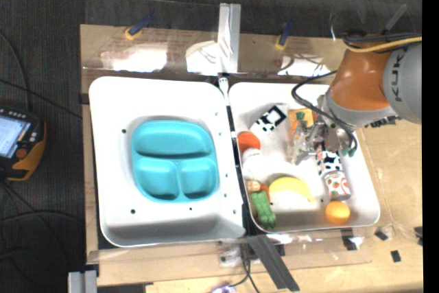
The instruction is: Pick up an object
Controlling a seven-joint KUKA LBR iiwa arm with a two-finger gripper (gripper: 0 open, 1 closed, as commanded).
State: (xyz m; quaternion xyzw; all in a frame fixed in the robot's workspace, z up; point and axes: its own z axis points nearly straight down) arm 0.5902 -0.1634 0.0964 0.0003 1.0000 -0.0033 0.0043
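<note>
The grey arm with its orange band reached in from three o'clock, and its two-finger gripper (312, 144) hung low inside the right-hand shallow white bin (367, 178), near that bin's middle. Whether the gripper was spread or closed could not be told from above; the metal parts blurred together, and nothing could be seen held.

The task left the choice of object open, and all the candidates lay in that right bin. A small carton with black-and-white cow patches and a red base (333, 173) lay just beside the gripper at its five o'clock. A yellow plastic banana (289, 188) lay at six o'clock of the gripper, a small orange fruit (337, 211) at the bin's five o'clock corner, and a green knobbly vegetable toy (263, 208) at its seven o'clock corner. A black-and-white checked card (269, 119) sat at the gripper's ten o'clock. The left bin (110, 106) held a turquoise divided plastic tray (175, 160).

This looked like the approach-and-descend step, with the grasp not yet confirmed. The next move probably called for settling squarely over one item, likely the carton, closing firmly, then lifting straight up clear of its crowded neighbours.
</note>
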